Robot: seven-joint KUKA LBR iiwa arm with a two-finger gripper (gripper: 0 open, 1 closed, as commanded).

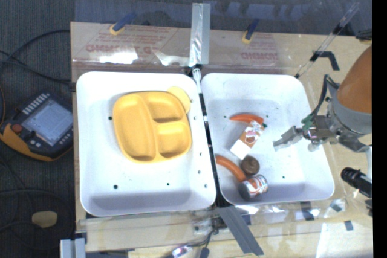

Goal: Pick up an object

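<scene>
I hold the gripper [289, 137] over the right bin [296, 90]. It is spread and grips nothing, ready for the carton [249, 136] nearby.

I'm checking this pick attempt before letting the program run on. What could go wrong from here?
The orange carrot piece, brown round object and can lie bunched together in the right bin, so the gripper might knock neighbours or catch two. The can might roll away. The small carton lies closest and could get pushed aside.

Wooden bench [145, 39], two white bins [97, 190] [314, 172] (side by side)
</scene>
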